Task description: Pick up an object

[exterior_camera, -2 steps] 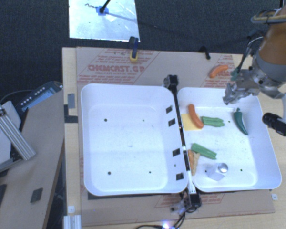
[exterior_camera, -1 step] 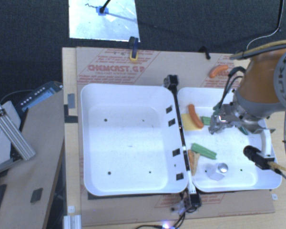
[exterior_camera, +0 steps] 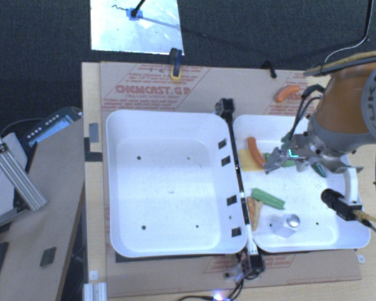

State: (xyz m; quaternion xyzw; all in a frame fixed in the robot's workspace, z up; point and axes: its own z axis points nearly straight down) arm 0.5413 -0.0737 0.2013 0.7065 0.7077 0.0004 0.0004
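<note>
Now | end effector (exterior_camera: 277,162): grip state unclear | beside orange piece (exterior_camera: 255,151) | green piece (exterior_camera: 267,198), silver object (exterior_camera: 291,221) nearby

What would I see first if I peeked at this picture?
Probably the big arm with its orange band, reaching in from the right over the right bin. Its end effector hangs near an orange sausage. A green stick and a silver cap lie in front.
</note>
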